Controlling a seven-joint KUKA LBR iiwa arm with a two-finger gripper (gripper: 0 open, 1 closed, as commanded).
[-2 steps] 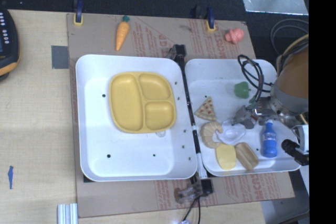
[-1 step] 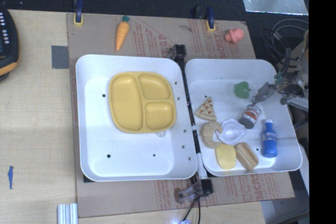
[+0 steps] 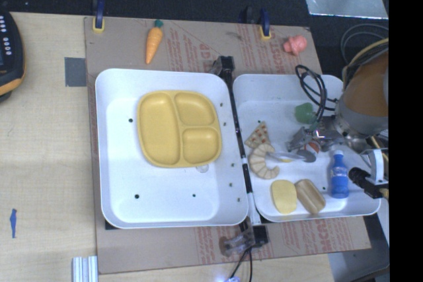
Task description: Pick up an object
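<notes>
The gripper (image 3: 303, 144) is down inside the right bin (image 3: 277, 89), low over its floor near the middle, and its metal fingers are too blurred and tangled with shine to say whether they stand apart or together — I cannot tell, and nothing is plainly seen between them. So, as a judgement, the pick is not yet made: the arm has reached the bin, but a grasp and a lift are both left. Around the gripper lie the candidates. Just beside it at about nine o'clock sit a checkered wedge (image 3: 258, 135) and, a little lower, a croissant (image 3: 264, 162); at twelve to one o'clock is a green object (image 3: 305, 112), partly under the cable; at four o'clock stands a blue bottle (image 3: 338, 175). Toward six o'clock, near the bin's front wall, a yellow block (image 3: 284, 196) and a bread roll (image 3: 310, 196) lie side by side. Farther out — in the left bin (image 3: 119, 195) — rests a yellow divided plate (image 3: 177, 127), and a toy carrot (image 3: 153, 41) and a pink object (image 3: 295, 44) lie on the cardboard beyond the bins.
</notes>
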